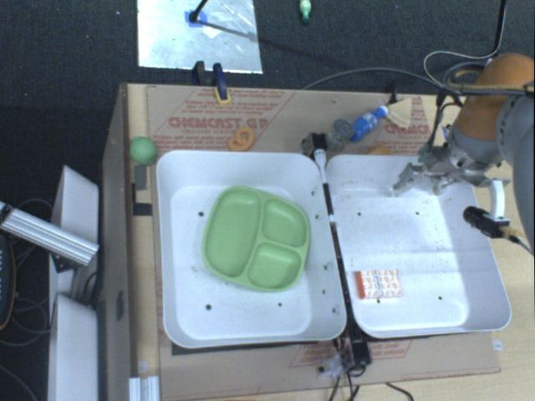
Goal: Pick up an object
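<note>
Right now your jaws [415, 178] hang spread and grasping nothing at the upper right of the frame, over the right bin [481, 307]. You're in the approach step; next, I judge, travel down-frame to the small orange-and-white packet [379, 284], lying flat near the bin's lower left, its long axis roughly left-right across the frame.

A robotics lab: two white bins [334, 249] sit on a surface [251, 115] covered with printed brown board over dark carpet [67, 57], cables [359, 78] trail at 12 o'clock, and the grey arm [493, 115] enters at 2 o'clock.
</note>
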Robot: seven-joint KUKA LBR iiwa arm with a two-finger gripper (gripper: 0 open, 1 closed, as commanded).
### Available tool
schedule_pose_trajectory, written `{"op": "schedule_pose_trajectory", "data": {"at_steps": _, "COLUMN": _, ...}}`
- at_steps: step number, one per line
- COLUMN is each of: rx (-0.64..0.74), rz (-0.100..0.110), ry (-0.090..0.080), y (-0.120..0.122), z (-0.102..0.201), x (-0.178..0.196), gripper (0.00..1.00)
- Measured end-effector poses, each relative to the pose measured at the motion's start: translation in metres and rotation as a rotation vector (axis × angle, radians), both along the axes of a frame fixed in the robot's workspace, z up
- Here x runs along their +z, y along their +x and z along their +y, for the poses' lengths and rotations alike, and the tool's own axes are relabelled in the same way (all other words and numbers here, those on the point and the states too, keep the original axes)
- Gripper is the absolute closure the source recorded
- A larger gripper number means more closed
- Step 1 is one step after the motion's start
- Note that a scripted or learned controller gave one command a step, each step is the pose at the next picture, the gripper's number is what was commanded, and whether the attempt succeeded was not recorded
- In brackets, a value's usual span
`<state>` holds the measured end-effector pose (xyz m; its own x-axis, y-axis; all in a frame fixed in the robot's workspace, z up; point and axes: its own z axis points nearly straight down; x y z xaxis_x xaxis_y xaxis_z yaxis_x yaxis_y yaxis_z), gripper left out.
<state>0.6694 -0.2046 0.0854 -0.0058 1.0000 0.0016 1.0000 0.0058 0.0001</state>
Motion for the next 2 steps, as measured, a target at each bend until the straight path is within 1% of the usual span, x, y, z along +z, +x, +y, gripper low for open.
{"op": "schedule_pose_trajectory", "data": {"at_steps": 2, "rx": 0.0, "rz": 0.0, "ry": 0.0, "y": 0.0, "z": 0.0, "x": 0.0, "gripper": 0.0}}
